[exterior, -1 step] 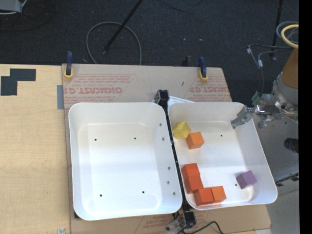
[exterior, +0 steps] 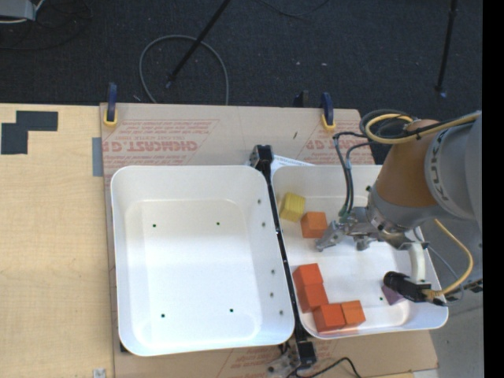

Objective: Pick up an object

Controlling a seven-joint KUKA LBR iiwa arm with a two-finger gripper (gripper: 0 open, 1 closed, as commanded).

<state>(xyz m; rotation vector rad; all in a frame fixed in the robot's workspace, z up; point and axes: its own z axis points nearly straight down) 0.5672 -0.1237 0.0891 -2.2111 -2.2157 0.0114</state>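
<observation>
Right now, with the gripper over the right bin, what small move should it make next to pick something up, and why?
Probably ease left and down: the gripper hangs just right of the small orange block, the nearest piece, beside the yellow block.

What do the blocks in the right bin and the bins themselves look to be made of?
The yellow block and orange blocks look like painted wood or foam: matte, flat faces, no glare. Which one, the view leaves open. The bins look like thin moulded plastic: smooth white, rounded corners, soft sheen.
</observation>
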